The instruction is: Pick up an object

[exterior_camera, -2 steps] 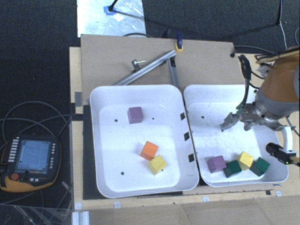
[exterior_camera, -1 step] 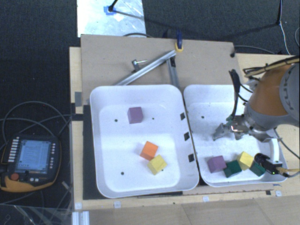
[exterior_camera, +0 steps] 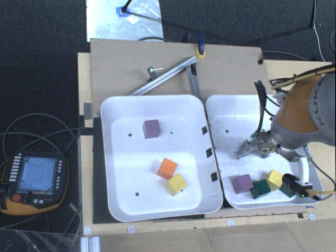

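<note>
bins sit side by side on the bench. left bin (exterior_camera: 113,109) holds a purple cube (exterior_camera: 151,128), an orange cube (exterior_camera: 167,168) and a yellow cube (exterior_camera: 176,184), the last two touching. right bin (exterior_camera: 223,106) holds a purple block (exterior_camera: 242,183), a dark green block (exterior_camera: 260,188) and a yellow block (exterior_camera: 274,179), clustered near its front edge. my claw (exterior_camera: 248,149) hangs over the right bin's middle, above that cluster, gripping nothing; open or closed, i cannot tell. a teach pendant (exterior_camera: 33,179) lies on the floor at left.

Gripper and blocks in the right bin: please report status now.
Gripper over right bin, carrying nothing. Purple block, green block, yellow block untouched near front wall. Nothing in the way.
</note>
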Action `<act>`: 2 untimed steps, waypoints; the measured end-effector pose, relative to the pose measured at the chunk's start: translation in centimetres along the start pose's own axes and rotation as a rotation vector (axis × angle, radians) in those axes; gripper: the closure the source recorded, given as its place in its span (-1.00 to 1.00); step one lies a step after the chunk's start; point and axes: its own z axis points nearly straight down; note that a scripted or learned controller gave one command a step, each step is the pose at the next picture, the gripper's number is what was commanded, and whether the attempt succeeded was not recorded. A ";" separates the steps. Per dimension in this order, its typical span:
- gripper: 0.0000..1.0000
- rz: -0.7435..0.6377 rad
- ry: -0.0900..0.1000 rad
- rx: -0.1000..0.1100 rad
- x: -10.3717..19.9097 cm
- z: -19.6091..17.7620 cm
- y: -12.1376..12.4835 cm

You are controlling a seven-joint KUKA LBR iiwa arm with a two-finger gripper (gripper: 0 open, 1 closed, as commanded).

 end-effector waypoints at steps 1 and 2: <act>1.00 -0.002 0.000 -0.004 0.0 -1.2 0.1; 1.00 -0.002 -0.002 -0.008 0.0 -7.6 0.5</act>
